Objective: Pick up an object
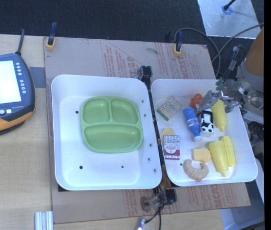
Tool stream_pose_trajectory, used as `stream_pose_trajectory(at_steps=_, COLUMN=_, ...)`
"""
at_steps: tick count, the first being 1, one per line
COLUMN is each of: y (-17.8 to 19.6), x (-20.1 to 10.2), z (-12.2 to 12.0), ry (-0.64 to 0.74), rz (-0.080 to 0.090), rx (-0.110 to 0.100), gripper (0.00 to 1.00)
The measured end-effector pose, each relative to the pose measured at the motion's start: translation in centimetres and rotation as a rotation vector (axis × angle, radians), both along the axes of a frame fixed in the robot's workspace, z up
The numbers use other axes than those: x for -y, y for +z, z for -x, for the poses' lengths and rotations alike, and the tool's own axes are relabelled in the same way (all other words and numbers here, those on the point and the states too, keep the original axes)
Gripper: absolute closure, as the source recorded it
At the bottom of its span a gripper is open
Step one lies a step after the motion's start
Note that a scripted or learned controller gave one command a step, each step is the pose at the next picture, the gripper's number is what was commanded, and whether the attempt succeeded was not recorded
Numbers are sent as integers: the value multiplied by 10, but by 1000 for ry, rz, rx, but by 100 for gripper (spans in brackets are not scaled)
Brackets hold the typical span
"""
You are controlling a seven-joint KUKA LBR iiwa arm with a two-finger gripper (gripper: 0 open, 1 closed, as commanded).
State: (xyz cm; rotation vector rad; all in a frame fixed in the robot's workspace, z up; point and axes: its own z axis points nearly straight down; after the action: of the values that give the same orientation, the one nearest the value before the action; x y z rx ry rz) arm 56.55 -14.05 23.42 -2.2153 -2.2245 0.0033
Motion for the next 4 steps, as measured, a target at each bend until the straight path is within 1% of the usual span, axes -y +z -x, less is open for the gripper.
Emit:
stream_pose_trajectory(at_steps=1, y=-94, x=28, z=-54, ry=2, rz=2, rx=-2, gripper=0)
stream_pose_trajectory(at_steps=2, y=-138, x=17, z=-89, ry=2, rz=4, rx=6, gripper=0)
stream_pose_trajectory(at_steps=3, y=-141, x=27, z=-93, ry=1, rz=-6, rx=3, gripper=0)
stream_pose_trajectory(at_steps=4, y=-131, x=30, z=-92, ry=1, rz=-1, rx=0, gripper=100)
